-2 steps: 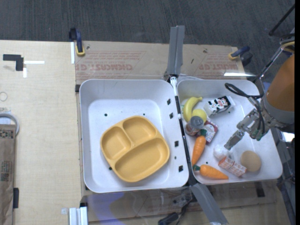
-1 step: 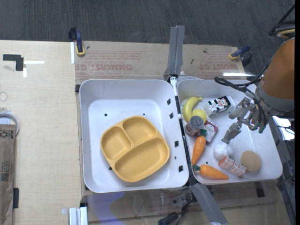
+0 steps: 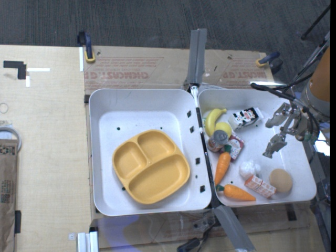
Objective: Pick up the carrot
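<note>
Two orange carrots lie in the right bin [image 3: 302, 164]. One carrot [image 3: 222, 168] runs lengthwise along the bin's left wall. The other carrot [image 3: 239, 193] lies across the front left corner, green end to the left. My gripper [image 3: 273, 134] hangs over the right part of this bin, well to the right of both carrots and touching neither. Its fingers are open with nothing between them.
The right bin also holds a banana [image 3: 214, 121], a black-and-white carton [image 3: 245, 117], a small can [image 3: 220, 137], a white lump [image 3: 247, 168], an orange-and-white box [image 3: 260, 186] and a tan ball [image 3: 281, 181]. A yellow divided plate [image 3: 151, 166] sits in the left bin [image 3: 105, 140].
</note>
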